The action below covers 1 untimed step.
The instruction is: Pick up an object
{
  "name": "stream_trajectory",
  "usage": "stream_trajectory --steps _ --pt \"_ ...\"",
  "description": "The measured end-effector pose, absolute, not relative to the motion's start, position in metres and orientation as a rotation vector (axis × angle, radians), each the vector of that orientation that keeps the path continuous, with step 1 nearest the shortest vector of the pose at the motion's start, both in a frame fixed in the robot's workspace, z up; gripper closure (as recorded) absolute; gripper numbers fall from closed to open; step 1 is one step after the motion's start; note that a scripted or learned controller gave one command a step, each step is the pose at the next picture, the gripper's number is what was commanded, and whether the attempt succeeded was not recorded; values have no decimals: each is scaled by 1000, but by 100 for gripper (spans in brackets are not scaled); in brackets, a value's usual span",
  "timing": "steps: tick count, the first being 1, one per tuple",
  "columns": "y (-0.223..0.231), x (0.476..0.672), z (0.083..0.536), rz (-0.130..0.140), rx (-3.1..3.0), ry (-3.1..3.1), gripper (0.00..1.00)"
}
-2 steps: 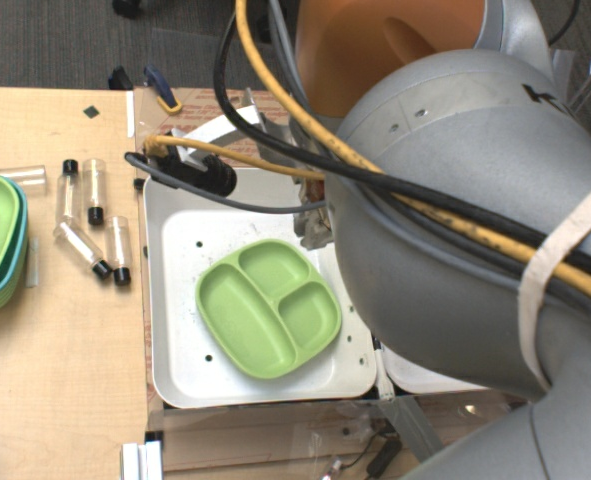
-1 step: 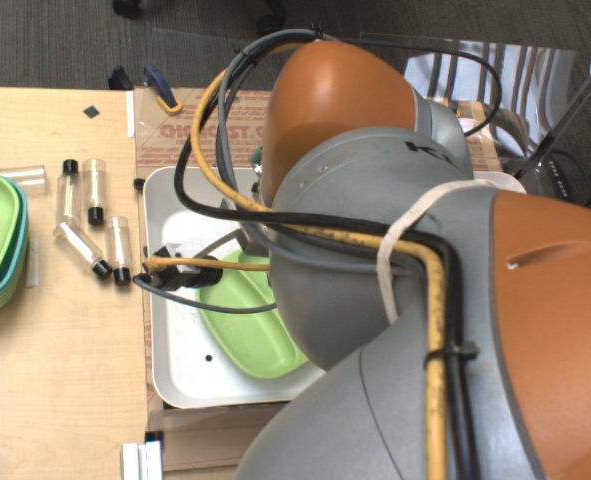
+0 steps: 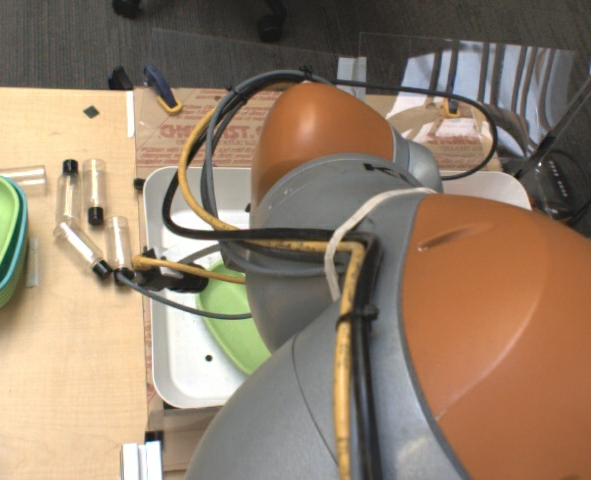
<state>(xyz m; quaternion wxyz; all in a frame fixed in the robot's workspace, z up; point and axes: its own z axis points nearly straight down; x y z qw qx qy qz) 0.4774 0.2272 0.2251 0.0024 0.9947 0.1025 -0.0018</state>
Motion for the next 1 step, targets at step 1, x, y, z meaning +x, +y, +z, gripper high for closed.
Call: stream_trajectory --steps 1 --pt "228 478 364 1 3118 348 100"
